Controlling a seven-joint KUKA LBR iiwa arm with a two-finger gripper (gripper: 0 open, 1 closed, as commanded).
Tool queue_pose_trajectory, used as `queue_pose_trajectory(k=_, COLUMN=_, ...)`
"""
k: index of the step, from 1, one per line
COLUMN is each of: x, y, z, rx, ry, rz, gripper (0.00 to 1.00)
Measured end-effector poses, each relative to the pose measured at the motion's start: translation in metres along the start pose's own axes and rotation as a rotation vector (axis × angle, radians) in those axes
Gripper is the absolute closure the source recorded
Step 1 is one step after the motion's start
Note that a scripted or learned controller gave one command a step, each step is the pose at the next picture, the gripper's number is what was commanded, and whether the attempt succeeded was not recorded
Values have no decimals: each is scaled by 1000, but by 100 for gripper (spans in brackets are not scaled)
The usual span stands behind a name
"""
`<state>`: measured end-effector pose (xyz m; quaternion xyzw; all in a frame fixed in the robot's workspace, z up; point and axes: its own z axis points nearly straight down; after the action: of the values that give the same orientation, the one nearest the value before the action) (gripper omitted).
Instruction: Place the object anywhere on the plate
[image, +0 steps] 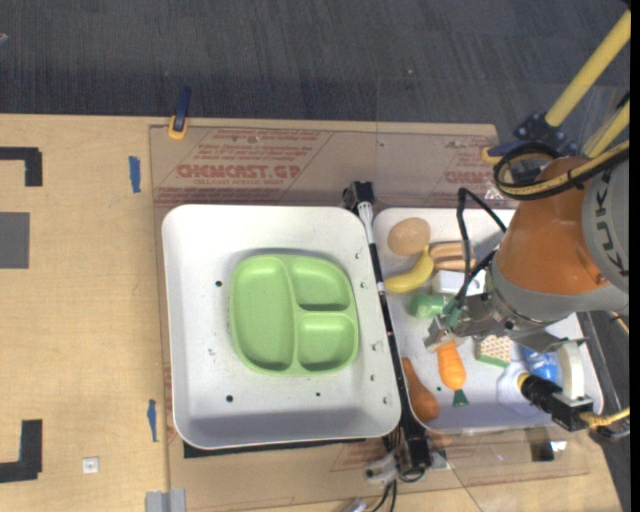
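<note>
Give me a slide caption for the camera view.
KUKA arm's tool over toy food in the right bin; green divided plate sits in the left bin.

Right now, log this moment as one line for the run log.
gripper over right bin, near carrot | banana in right bin | green plate in left bin, nothing on it

Robotics laboratory test cell: a wooden bench (80, 330) marked with black and blue tape (alignment references), two white bins (200, 300) clamped side by side, toy food (408, 237), and an exposed cabled industrial arm (560, 240).
</note>
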<state>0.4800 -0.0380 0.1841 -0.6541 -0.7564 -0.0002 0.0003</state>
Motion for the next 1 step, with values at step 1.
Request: queue_pose_trajectory(k=1, x=41, y=78, z=-59, rx=-6, ry=0, rz=0, gripper=100)
